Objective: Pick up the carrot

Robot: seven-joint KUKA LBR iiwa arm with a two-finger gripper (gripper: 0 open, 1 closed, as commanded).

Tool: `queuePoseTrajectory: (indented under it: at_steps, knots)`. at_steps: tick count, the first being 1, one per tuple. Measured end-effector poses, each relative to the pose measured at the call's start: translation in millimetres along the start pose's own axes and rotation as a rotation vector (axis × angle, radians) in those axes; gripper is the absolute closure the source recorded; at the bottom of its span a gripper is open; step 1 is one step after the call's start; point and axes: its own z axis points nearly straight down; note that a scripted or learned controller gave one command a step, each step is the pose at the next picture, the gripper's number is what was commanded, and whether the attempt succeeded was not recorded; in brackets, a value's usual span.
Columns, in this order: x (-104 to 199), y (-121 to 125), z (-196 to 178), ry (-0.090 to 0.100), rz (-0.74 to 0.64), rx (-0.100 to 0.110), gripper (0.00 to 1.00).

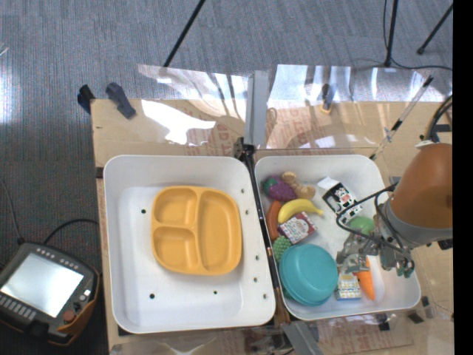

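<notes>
Claw (367, 260) low in the right bin (310, 163), directly over the carrot (367, 284), which lies along the bin's near-right wall just below the fingertips. For a clean grasp: straddle the carrot across its width, clear of the small packet (347, 287) just left. Claw opening: cannot tell; nothing visibly held.

Yellow tray (196, 231) matt plastic; teal bowl (308, 274) smooth, glossy.
</notes>
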Motion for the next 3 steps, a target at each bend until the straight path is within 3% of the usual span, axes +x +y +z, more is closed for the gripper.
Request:
queuePoseTrajectory:
  at_steps: [1,2,3]
  knots:
    - [2,-25,-58,-0.001,-0.271,-0.001,1.00]
    - [2,-24,-57,0.001,-0.273,-0.002,0.00]
    - [3,-8,12,-0.004,-0.218,0.000,0.00]
